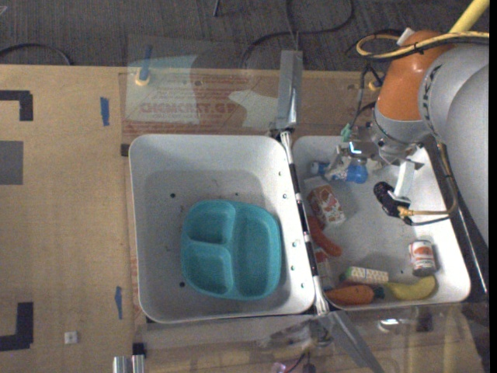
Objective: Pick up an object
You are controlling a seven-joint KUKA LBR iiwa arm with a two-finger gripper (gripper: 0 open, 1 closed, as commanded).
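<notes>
My gripper (346,155) is low over the far part of the right bin (446,231), under the grey wrist with its orange band. A small blue object (356,173) lies right at the gripper's tip; whether it is touched or held cannot be made out. Further down the right bin lie a red-and-white packet (327,206), a red sausage-shaped item (324,242), a small red-and-white can (422,256), a yellow banana (413,289), an orange carrot-like item (353,294) and a pale flat bar (366,274).
The left bin (155,169) holds a teal divided plate (231,249). A metal divider (299,208) runs between the two bins. The arm's bulky grey body covers the right bin's far right corner. Cables lie behind the bench.
</notes>
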